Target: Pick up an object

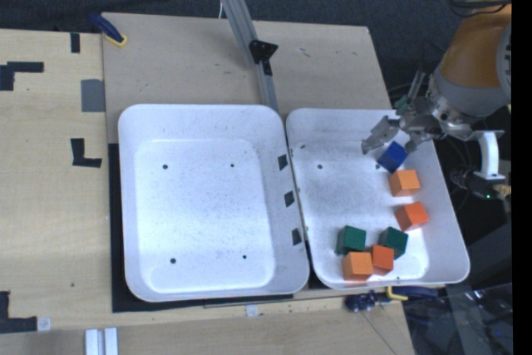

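Note:
My gripper point(389, 141) hangs over the upper right part of the right bin point(332, 187), with the arm reaching in from the right. A blue cube point(393, 155) lies tilted directly under the gripper's tip, touching or very close to it. I cannot make out whether it is gripped. An orange cube point(405, 182) lies just below the blue one, and another orange cube point(411, 215) lies further toward the front. Near the bin's front edge sit a green cube point(352, 239), a dark green cube point(395, 240) and two orange cubes point(359, 264) point(382, 258).
The left bin point(199, 195) stands beside the right one, with their rims meeting at the middle. A grey metal pole point(241, 4) slants in from the top to the bins' back edge. A blue and yellow clamp point(108, 29) lies at the bench's back left.

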`<action>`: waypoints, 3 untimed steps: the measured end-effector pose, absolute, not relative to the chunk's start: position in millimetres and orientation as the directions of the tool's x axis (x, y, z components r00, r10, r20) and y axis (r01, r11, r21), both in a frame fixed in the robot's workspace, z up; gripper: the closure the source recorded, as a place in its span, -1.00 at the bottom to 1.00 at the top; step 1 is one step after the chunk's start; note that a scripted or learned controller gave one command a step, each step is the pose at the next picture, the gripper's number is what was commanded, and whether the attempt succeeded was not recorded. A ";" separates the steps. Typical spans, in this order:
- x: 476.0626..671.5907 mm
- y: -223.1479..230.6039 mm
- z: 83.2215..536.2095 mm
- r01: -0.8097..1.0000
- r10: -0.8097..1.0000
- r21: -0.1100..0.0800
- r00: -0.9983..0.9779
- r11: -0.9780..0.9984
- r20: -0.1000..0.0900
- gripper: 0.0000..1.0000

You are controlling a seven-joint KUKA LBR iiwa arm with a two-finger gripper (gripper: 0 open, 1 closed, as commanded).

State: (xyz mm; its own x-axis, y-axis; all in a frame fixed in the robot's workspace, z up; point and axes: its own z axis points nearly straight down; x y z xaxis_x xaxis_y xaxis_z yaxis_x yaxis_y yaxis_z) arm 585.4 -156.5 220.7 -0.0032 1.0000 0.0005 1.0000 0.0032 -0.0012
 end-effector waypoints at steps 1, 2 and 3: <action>585.4 -156.5 220.7 1.000 1.000 -0.001 -0.003 0.003 0.001 -1.00; 578.6 -149.5 159.8 1.000 1.000 -0.008 -0.002 0.002 0.001 -1.00; 576.2 -146.9 94.7 1.000 1.000 -0.009 -0.002 0.002 0.001 -1.00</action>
State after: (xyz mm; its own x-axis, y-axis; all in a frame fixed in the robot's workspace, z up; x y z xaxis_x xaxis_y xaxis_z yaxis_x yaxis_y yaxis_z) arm 576.2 -146.9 94.7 -0.0016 1.0000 0.0006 1.0000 0.0016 -0.0088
